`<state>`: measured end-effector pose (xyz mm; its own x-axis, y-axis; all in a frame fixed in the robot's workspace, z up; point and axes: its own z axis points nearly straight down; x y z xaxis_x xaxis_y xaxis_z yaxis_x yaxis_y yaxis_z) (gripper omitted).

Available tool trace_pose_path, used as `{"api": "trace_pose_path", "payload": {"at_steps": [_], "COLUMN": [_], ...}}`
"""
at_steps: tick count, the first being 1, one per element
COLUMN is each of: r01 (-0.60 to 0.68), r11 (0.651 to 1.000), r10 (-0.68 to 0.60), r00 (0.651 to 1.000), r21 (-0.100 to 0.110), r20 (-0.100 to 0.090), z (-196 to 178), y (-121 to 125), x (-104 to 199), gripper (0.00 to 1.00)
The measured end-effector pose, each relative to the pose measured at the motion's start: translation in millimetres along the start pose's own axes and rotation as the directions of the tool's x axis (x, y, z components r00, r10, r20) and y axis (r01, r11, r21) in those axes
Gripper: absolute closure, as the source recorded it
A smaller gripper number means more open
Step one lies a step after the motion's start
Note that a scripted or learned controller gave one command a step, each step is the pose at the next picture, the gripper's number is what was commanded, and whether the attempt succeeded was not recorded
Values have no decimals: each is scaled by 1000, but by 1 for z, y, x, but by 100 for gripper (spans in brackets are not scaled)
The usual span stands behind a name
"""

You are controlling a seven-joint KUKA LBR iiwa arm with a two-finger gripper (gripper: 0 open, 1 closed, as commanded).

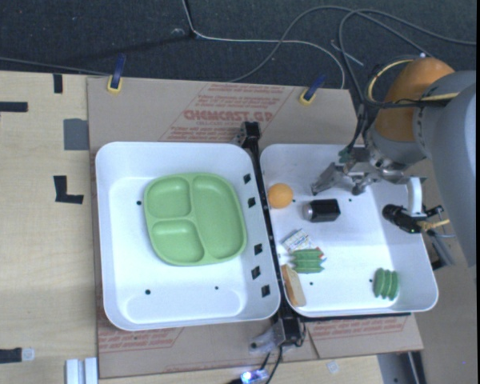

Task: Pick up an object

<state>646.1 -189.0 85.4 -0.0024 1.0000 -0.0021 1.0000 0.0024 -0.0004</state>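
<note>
We see the tabletop (pixel 32 238) w/ two white bins: left bin (pixel 112 238) at frame center-left holds a green divided plate (pixel 194 218). Right bin (pixel 360 290) sits center-right. Arm (pixel 432 110) comes in from upper right; its tool (pixel 342 180) hangs over the right bin's upper part, fingers spread wide, nothing between them. A small black block (pixel 322 210) lies just below-left of the tool, apart from it. Left of that, an orange ball (pixel 280 196); lower down, green items (pixel 307 260) and (pixel 386 284).
</note>
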Motion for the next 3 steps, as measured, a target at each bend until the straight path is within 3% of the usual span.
{"api": "trace_pose_path", "payload": {"at_steps": [1, 3], "r01": [2, -1], "r11": [1000, 1000], "r10": [-2, 1], "r00": [1000, 1000], "r21": [-4, -5], "r20": [3, 0], "z": [-12, -121], "y": [1, 15], "x": [0, -10], "gripper": [100, 100]}}
